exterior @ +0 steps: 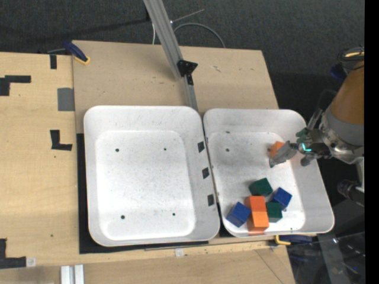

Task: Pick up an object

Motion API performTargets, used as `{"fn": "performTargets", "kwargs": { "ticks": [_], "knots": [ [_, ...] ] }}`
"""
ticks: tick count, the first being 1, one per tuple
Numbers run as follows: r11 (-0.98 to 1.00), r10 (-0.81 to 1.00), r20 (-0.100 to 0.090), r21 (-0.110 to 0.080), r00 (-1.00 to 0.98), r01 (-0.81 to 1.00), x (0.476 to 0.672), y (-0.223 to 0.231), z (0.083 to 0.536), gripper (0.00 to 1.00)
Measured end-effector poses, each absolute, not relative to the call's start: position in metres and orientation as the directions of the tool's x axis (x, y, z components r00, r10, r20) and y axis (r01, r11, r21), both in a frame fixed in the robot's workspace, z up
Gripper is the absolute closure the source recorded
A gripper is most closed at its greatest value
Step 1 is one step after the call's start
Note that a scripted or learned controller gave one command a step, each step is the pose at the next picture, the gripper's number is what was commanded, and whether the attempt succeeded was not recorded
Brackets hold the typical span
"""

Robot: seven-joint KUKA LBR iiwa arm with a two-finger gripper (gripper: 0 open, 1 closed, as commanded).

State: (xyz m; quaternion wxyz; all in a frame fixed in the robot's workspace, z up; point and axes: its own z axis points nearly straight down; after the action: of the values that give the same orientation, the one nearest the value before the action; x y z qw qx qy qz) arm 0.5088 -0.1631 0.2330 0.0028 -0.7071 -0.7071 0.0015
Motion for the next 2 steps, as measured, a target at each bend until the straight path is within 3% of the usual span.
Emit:
{"fn": "performTargets", "kwargs": {
  "ticks": [1,2],
  "knots": [
    [0.002,1.0,0.001,-0.002,-0.002,1.0,0.51,-0.163,0.235,0.0],
    [0.001,1.0,0.001,-0.006,-0.001,1.0,0.508,-0.163,0.192,0.0]
  ]
}}
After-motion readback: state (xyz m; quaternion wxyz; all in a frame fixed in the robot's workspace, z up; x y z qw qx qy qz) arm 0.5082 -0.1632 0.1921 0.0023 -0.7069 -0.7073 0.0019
